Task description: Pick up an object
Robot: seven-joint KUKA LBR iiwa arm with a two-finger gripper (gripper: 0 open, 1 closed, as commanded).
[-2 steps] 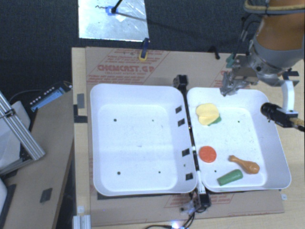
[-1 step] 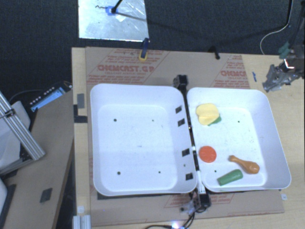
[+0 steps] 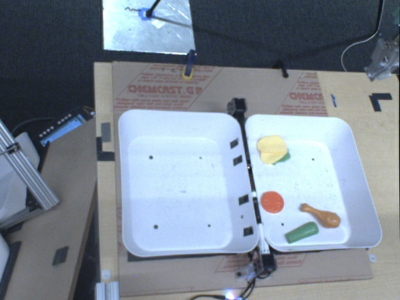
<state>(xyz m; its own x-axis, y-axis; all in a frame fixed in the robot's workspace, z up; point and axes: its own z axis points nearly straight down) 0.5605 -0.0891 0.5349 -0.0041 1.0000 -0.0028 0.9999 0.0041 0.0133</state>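
Lying in the right white bin (image 3: 358, 167), in the right half of the frame, are four small things to pick from. A yellow lumpy piece (image 3: 271, 146) sits near the bin's upper left corner, overlapping a small green scrap (image 3: 284, 157) at its lower right edge. Below it, close to the divider between the bins, rests a flat red-orange disc (image 3: 272, 202). To the disc's right an orange-brown drumstick-shaped toy (image 3: 322, 215) lies with its long axis slanting from upper left to lower right, thin end toward the disc, bulbous end toward the bin's right wall. Just below it a green cylinder (image 3: 302, 232) lies nearly level, its right end tipped slightly upward. The left white bin (image 3: 181, 120) adjoins it, both on printed cardboard (image 3: 169, 87).
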